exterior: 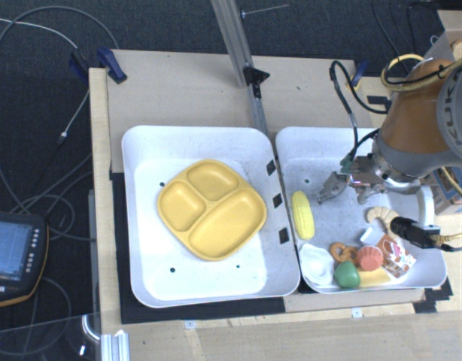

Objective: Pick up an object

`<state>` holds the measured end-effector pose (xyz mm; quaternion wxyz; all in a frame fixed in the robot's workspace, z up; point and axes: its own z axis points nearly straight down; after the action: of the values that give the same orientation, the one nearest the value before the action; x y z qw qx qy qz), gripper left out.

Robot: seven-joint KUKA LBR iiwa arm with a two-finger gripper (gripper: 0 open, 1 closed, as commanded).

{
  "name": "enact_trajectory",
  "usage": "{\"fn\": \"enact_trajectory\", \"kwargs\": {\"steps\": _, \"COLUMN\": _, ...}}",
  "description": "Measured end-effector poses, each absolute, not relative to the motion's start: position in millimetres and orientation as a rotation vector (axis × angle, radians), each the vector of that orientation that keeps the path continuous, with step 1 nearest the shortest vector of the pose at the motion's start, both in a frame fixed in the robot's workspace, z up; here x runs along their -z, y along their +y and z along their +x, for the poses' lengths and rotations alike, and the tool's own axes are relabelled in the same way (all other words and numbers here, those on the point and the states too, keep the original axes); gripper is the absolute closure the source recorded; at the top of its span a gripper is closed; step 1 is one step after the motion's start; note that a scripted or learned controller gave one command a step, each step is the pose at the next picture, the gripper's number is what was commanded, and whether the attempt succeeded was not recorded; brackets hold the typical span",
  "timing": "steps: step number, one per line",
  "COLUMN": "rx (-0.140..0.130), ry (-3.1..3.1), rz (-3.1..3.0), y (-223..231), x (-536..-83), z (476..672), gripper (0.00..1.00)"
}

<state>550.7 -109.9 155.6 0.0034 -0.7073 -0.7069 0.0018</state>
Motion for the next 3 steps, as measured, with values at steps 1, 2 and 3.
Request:
{"fn": "enact_trajectory", "kwargs": {"steps": 1, "rx": -0.007, "ry": -2.215, "rz": -2.216, "y": -107.0, "x": -100.1, "z": 539.4, "gripper": 0.0}}
{"fn": "enact_trajectory", "kwargs": {"steps": 2, "rx": 0.003, "ry": -2.222, "rz": -2.221, "y": -106.9, "x": -114.6, "z": 542.1, "gripper": 1.0}}
{"fn": "enact_trajectory", "kwargs": {"steps": 3, "rx": 0.007, "ry": -2.228, "rz": -2.224, "y": -105.7, "x": -179.1, "z": 543.6, "gripper": 1.0}}
